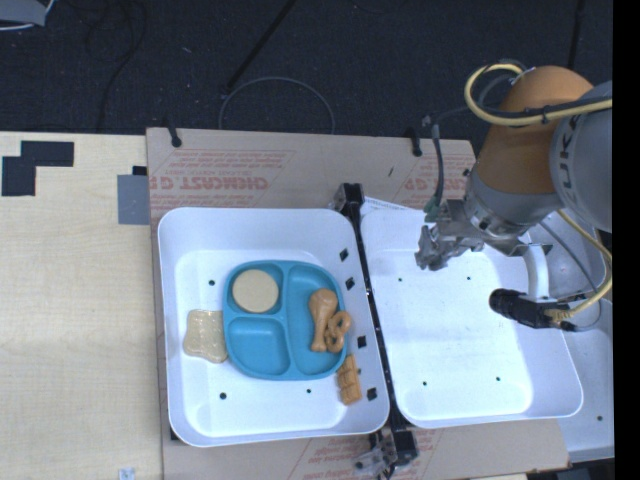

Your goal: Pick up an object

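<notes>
I'd take the small tan bone-shaped toy (349, 379), light and rigid-looking, across its narrow middle where it lies by the left bin's (190, 408) front right corner, while my pincer (432, 251), grip state untellable, hovers over the right bin (560, 398).

One fixed overhead view, slanting down over both white bins (200, 230), arm (560, 158) from right.

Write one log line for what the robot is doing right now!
gripper: over right bin, holding nothing seen | blue tray in left bin: round cookie, pretzel pieces | pick: not yet done
</notes>
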Robot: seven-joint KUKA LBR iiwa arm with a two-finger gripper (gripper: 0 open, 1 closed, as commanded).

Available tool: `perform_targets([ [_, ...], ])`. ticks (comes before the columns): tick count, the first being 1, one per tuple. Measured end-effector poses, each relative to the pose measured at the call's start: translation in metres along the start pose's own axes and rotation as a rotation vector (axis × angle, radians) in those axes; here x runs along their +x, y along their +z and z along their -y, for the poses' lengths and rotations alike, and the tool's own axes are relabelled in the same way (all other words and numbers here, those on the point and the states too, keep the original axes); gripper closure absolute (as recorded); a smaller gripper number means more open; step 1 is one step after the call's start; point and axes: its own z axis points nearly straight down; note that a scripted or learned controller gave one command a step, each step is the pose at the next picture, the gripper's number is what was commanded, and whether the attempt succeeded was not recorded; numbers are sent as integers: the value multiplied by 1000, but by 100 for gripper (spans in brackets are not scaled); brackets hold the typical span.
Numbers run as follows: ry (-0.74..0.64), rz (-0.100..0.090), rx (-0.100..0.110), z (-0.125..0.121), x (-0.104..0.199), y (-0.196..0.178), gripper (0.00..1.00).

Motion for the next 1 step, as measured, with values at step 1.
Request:
perform_targets([
  [1, 0, 1, 3, 16, 53, 8, 100],
])
